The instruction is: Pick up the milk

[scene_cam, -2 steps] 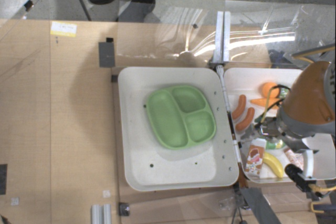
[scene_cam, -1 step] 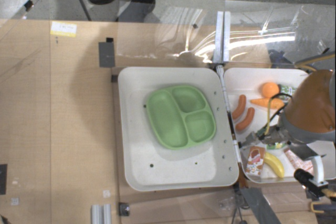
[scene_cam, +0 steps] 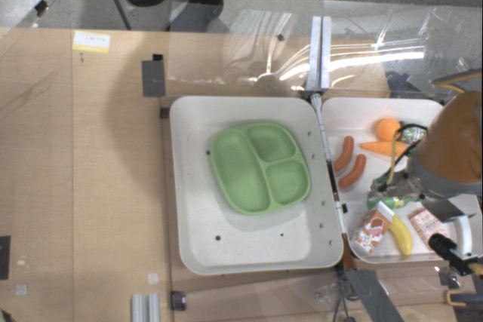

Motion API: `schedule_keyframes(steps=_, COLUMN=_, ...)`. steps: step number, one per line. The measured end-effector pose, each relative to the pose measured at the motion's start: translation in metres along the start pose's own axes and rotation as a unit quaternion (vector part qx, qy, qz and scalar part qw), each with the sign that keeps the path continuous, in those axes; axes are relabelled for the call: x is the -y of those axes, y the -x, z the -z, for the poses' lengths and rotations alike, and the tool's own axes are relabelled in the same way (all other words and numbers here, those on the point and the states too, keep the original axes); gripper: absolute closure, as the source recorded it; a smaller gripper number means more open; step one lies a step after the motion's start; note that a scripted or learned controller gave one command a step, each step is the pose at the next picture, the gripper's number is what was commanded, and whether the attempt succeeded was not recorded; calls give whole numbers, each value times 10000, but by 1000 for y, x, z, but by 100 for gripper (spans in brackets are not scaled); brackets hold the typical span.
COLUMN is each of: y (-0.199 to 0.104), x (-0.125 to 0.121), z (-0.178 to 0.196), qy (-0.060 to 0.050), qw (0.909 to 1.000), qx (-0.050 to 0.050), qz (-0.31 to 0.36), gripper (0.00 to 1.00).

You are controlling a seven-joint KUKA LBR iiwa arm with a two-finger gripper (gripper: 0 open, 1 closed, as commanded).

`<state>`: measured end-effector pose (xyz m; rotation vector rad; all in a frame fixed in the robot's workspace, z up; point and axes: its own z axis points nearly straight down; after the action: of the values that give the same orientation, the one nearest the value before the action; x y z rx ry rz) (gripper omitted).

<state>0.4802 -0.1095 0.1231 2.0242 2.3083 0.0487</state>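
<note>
At centre-left of my feed, the left bin (scene_cam: 189,237) holds a green divided plate (scene_cam: 260,166). In the right bin (scene_cam: 355,113), two sausages (scene_cam: 347,161) and a carrot (scene_cam: 377,148) lie above the milk carton (scene_cam: 371,231), lower right, touching a banana (scene_cam: 400,234). The gripper (scene_cam: 394,191) sits just above the milk; its state I cannot tell.

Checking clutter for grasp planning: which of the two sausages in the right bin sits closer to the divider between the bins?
The upper sausage. It lies nearest the divider, while the lower sausage sits slightly further right, toward the carrot.
</note>
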Motion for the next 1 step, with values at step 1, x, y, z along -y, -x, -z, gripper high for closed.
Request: schedule_keyframes(steps=1, y=0, x=3, z=-3, qy=-43, qw=10000, qx=-10, qz=1, gripper=0)
